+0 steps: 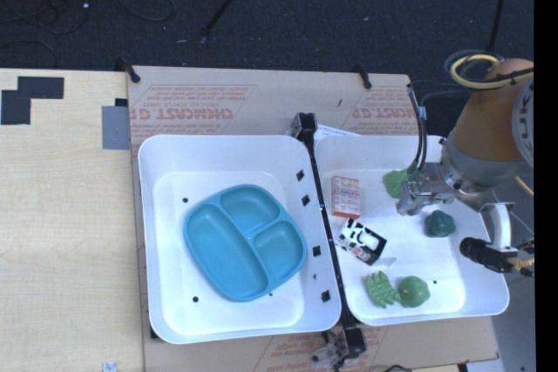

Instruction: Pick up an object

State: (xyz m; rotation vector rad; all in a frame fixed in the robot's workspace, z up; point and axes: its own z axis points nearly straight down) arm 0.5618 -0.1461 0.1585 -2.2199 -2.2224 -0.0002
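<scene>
The camera view is showing two shallow white plastic bins side by side on a brown cardboard sheet [218,100]. The left bin [161,187] is holding a smooth light-blue divided plate [244,241], rounded and split into three sections, its long axis running from upper left to lower right. The right bin [488,296] is holding several small things: a flat orange and white packet [346,195] lying with its long side running up and down the bin, a black and white wrapper [361,241] tilted on a diagonal, a bumpy green toy [379,288] touching a rounder green lump [413,291], a dark green lump [439,224] and a pale green piece [397,182]. The metal gripper [422,196] is hanging between those last two; whether it is spread or closed cannot be told.
</scene>
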